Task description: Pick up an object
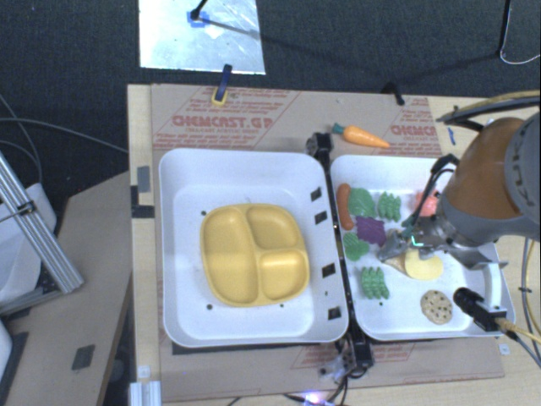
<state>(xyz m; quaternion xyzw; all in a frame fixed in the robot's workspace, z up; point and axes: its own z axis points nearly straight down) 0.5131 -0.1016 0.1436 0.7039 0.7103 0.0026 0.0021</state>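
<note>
Now gripper [394,249] hangs low in right bin [499,307], at 9 o'clock of yellow piece [424,266], prob. to grab; grip state I cannot tell.

A single fixed camera looked down from above at a slant, far enough back to take in the whole tabletop [254,108] and strips of dark carpet beyond its far and left edges. The two white bins sat side by side across the middle of the view, the left bin [182,176] and the right bin [397,166] both fully in frame. The grey and orange arm [486,180] entered from the right edge.
</note>
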